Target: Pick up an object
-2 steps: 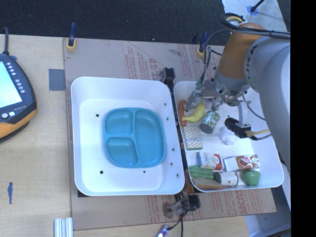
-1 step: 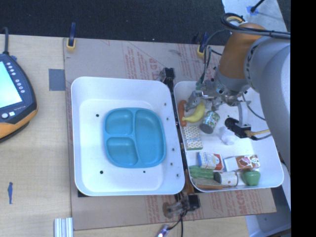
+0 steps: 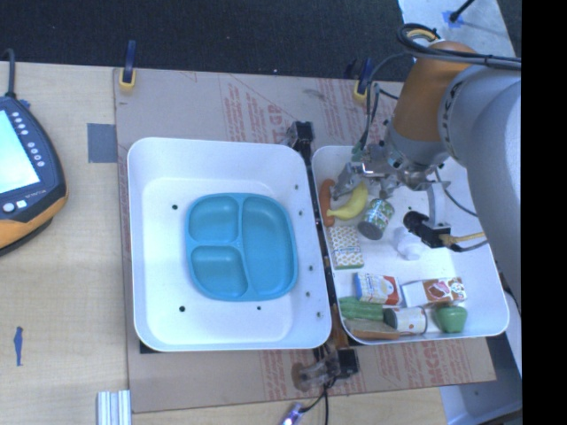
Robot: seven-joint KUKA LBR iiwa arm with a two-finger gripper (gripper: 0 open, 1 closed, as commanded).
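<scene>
claw (image 3: 373, 182) over can (image 3: 376, 219), labels unreadable

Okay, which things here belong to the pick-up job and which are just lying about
Job:
- tool
- yellow plastic banana
- small grey-green tin can
- green plastic apple
- right-hand shallow white bin

Lying about:
- blue three-section plastic plate
- left-hand shallow white bin
- orange-edged handheld control pad

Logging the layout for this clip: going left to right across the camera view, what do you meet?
Handheld controller → left bin → blue divided plate → banana → small can → green apple.
</scene>
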